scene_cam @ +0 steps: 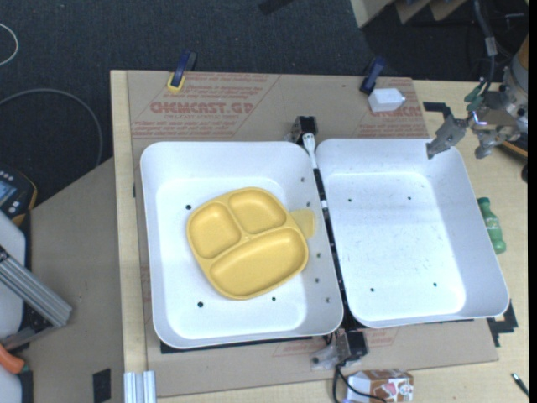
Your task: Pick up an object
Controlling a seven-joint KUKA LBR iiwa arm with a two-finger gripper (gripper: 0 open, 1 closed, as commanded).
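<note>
Yellow tray [247, 243] in left bin [159, 175] (three compartments); pincer [463, 138] apart, open.

gripper [464, 138]: showing as bare grey metal, two slim fingers [440, 142] tapering to darker tips
finger mounts: appearing as small blocky silver parts with dark screws or joints, too small to be making out closely
wrist body: looking pale grey to silver, boxy, catching light on its upper faces
green detail: a small green patch is sitting at the top of the finger assembly
cables: dark leads are running above the wrist towards the frame's upper right
</note>
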